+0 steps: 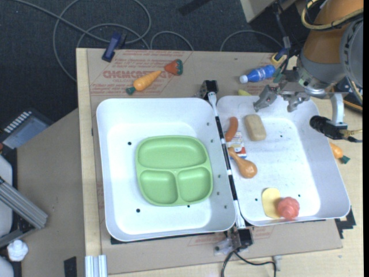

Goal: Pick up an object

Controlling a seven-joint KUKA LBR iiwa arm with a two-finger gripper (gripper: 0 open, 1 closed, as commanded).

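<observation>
My gripper [278, 101] hangs over the back edge of the right bin [311, 172], open, with its fingers spread and nothing between them. Just in front of it and to its left lies a tan bread-like block [255, 127]. An orange-red sausage [231, 128] rests by the bin's left wall. Below that is an orange drumstick-shaped toy [245, 165]. At the bin's front lie a yellow disc [268, 200] and a pink-red ball [288, 207], touching each other.
The left bin [115, 154] holds a green divided plate [173, 169]. Behind the bins on the board lie a toy carrot [153, 78], a blue clip [112, 47] and a blue-and-white bottle [258, 74]. A small orange piece [336, 150] sits at the right bin's outer rim.
</observation>
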